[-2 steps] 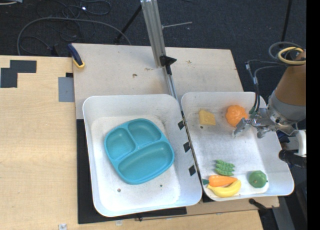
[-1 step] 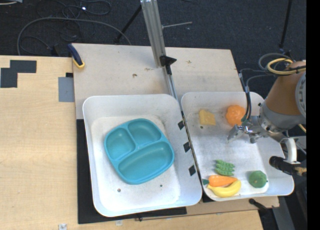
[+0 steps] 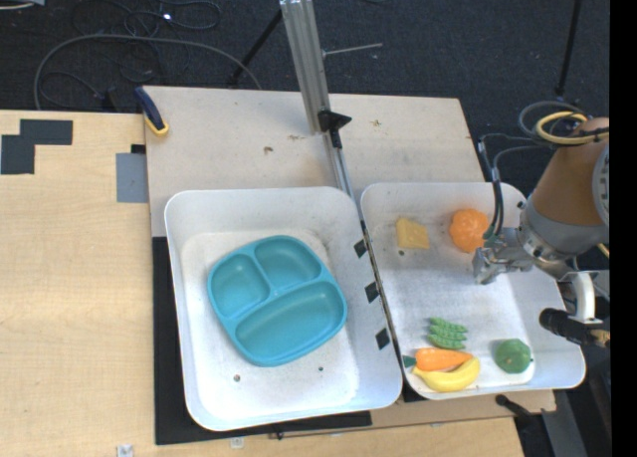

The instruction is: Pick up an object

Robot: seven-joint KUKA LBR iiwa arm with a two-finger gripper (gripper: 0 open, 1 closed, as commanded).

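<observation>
My gripper hangs low in the right bin, just below and to the right of an orange fruit. A yellow wedge lies left of the orange. Toward the bin's front lie a green pea pod, an orange carrot, a yellow banana and a green round fruit. The fingers are small and dark against the arm, and nothing is visibly held between them.
A blue divided plate lies in the left bin. A metal post rises behind the bins. The arm comes in from the right, over the right bin's far corner.
</observation>
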